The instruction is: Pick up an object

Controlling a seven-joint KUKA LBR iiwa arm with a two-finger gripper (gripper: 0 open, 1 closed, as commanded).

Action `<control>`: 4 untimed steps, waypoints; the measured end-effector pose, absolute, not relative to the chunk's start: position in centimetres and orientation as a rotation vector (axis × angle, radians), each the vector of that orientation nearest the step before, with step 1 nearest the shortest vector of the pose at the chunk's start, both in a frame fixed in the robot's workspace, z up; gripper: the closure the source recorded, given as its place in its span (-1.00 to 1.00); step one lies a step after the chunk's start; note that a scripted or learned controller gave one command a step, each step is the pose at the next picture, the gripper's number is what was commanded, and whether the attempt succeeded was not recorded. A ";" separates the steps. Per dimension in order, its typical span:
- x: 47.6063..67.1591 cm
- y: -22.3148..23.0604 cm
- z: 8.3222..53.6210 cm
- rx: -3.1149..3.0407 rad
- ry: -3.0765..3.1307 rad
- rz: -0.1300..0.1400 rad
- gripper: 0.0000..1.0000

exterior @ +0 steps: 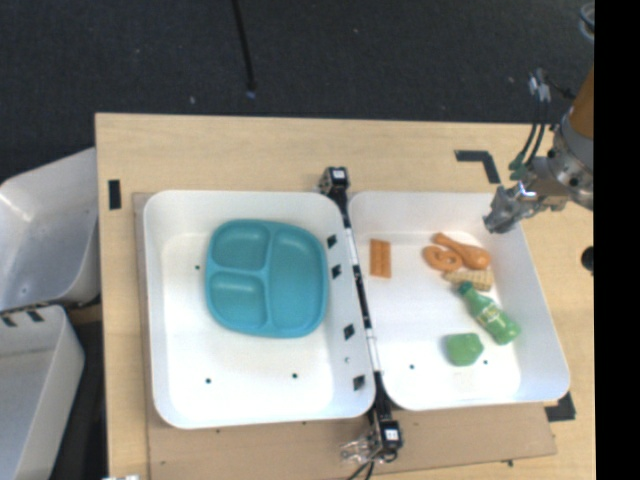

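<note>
The right bin (420,383) holds an orange block (380,258), an orange curled pretzel-like toy (455,255), a green bottle (490,315) with a pale ribbed cap, and a green round lump (463,349). My gripper (508,211) hangs above the bin's upper right corner, up and to the right of the orange curled toy. Nothing shows between its fingers. The arm comes in from the right edge.
The left bin (175,368) bears a teal divided plate (267,276). A black-clipped divider (352,278) runs between the bins. White containers (40,238) stand off the bench at the left. Black tape marks (478,163) lie on the wooden bench behind the right bin.
</note>
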State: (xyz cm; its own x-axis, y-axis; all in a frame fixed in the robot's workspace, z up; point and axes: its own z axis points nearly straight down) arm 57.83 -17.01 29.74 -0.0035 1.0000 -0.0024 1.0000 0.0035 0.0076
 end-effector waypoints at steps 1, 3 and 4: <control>55.9 -11.5 29.2 2.215 2.227 0.001 1.00; 54.2 -1.0 27.5 2.216 2.228 0.000 1.00; 53.2 3.9 27.6 2.214 2.230 0.002 1.00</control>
State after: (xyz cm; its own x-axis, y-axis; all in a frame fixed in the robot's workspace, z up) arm 53.23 3.85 27.64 -0.0068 1.0000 0.0015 1.0000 0.0068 0.0003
